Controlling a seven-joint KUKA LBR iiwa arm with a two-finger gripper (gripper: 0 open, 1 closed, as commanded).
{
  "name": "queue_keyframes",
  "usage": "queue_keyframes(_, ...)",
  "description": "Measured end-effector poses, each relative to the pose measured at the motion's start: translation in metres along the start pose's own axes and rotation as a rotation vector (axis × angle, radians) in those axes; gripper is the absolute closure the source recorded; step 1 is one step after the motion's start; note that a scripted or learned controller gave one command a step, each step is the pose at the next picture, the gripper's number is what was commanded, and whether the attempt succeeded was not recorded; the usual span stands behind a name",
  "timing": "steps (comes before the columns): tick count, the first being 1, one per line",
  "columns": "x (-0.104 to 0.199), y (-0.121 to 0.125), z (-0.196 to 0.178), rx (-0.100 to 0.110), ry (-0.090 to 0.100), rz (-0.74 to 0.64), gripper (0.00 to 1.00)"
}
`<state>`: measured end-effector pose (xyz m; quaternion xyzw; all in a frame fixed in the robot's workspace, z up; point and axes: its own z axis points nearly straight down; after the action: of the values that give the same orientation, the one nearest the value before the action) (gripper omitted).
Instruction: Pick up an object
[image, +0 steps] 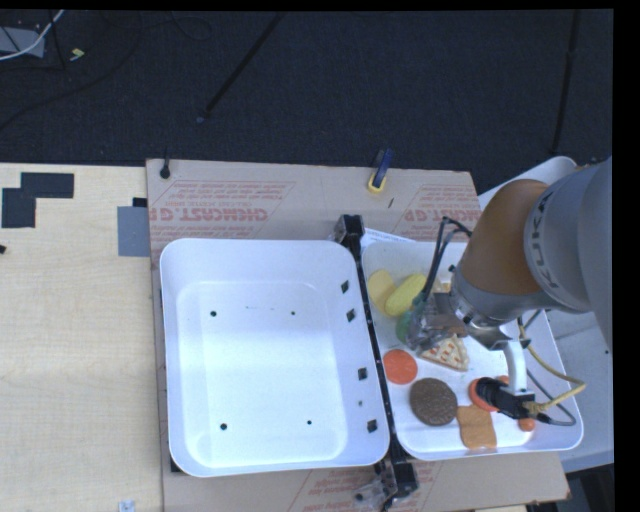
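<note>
Camera view showed the arm (520, 255) reaching in from the right, with the gripper (428, 325) set low over the upper-middle part of the right bin (556, 436). It could not be told whether the gripper was open or closed, and no item could be confirmed as held. All loose items lay in the right bin. A green piece (407, 326) lay against the gripper's left side, partly hidden by it; contact could not be confirmed. Two yellow pieces (395, 291) lay side by side just above and to the left of the gripper, near the bin's left wall. A tan wedge (447, 353) lay just below the gripper, its upper edge under the tool. A red disc (400, 367) lay below and left of the gripper, near the left wall and apart from the tool. A brown disc (433, 400) lay further down, just beside the red disc, and an orange slab (477, 428) lay beside it near the lower rim. The left bin (260, 360) stood alongside, well apart from the gripper. Both bins rested on a cardboard sheet (250, 205).
</note>
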<state>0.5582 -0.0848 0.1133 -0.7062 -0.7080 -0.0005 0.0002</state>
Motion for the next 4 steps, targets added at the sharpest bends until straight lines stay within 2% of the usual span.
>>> queue_keyframes(1,0.0,-0.014,0.022,-0.007,-0.001,0.002,1.0)
queue_keyframes(2,0.024,0.092,-0.081,-0.013,-0.002,-0.002,1.0)
queue_keyframes(3,0.032,0.085,-0.074,0.003,-0.001,0.003,1.0)
queue_keyframes(4,0.085,0.086,-0.074,0.004,0.001,-0.001,1.0)
